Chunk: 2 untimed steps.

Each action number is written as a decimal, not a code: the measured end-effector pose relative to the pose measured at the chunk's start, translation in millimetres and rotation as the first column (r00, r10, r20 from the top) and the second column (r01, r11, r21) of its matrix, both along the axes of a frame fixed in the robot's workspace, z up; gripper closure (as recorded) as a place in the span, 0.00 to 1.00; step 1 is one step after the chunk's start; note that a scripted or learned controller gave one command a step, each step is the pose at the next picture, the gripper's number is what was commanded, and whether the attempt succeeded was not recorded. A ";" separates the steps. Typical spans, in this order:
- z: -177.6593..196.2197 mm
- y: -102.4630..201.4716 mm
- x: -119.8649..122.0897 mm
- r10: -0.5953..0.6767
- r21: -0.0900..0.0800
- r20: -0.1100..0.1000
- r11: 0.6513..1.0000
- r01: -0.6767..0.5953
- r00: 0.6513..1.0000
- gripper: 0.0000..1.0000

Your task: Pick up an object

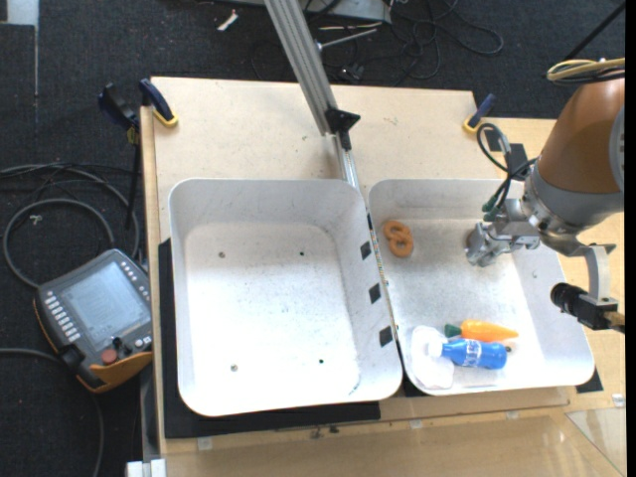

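Note:
In the right bin [556, 338] a brown pretzel-shaped object [398, 238] lies near the back left. Near the bin's front edge sit an orange carrot-like object [489, 331], a blue bottle [475, 354] and a white object [430, 358], close together. My gripper [483, 247] hangs over the middle of the right bin, to the right of the pretzel and well behind the bottle. I see nothing held in it.
The left bin [263, 296] lies beside the right one. A metal pole [303, 53] slants up from between the bins. Clamps sit at the bench's back corners. A teach pendant [94, 316] lies off the bench at the left.

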<state>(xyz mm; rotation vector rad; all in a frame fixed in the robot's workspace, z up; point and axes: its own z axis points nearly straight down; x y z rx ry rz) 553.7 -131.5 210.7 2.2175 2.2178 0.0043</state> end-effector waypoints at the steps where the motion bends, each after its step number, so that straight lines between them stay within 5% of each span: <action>1: 59.1 -9.3 0.8 0.001 -0.001 0.001 1.000 -0.001 1.000 1.00; 2: 52.2 53.5 14.9 0.009 0.003 -0.005 1.000 -0.009 1.000 1.00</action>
